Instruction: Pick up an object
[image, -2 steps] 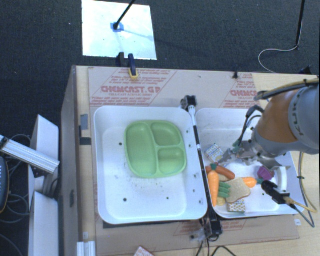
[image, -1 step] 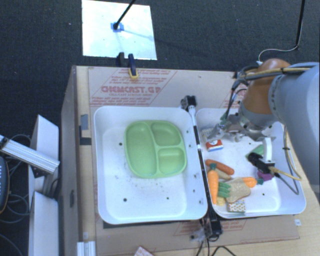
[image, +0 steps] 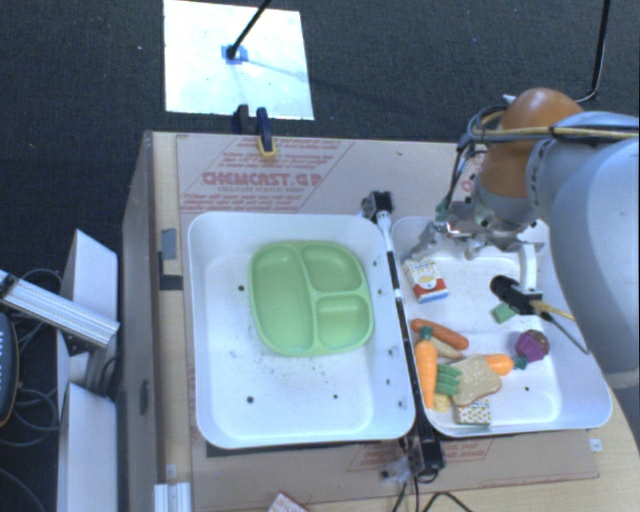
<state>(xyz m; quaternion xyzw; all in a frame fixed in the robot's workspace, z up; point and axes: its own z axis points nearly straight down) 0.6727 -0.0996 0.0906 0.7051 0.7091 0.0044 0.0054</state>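
Observation:
My gripper hangs over the far end of the right bin, under the orange wrist band. Nothing shows in its grasp. A small white carton with red and blue print lies just in front of it, to its left. Closer to the camera lie two carrots, a slice of bread, a small green piece, a purple vegetable, a little green block and a patterned cracker.
The left bin holds a pale green divided plate. A black-and-white rail runs between the two bins. The bench's cardboard top stretches behind them, with a clamp at its far edge.

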